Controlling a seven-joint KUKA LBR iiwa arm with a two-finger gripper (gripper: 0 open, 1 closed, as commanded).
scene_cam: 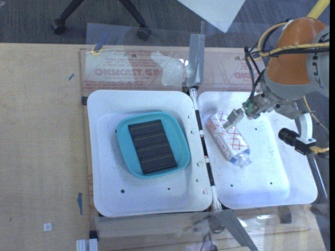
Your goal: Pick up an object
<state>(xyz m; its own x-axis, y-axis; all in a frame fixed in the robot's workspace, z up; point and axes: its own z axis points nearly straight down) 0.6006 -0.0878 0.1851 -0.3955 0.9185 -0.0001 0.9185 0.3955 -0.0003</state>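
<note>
From my seat I see the grey arm with its orange band (296, 51) reaching in from the right, over the far part of the right-hand shallow white bin (272, 177). Its two-finger gripper (234, 117) points down and leftward, its tip right at the far end of the clear plastic bottle with a white label crossed in red (227, 136). How the claw stands I cannot tell; the tip is too small and blurred from here. The bottle lies on its side in the left half of that bin, slanting from far left to near right. In the left-hand white bin (104, 192) sits a teal rounded-square plastic tray (125, 153), and on it a dark ribbed rectangular block (152, 146).
</note>
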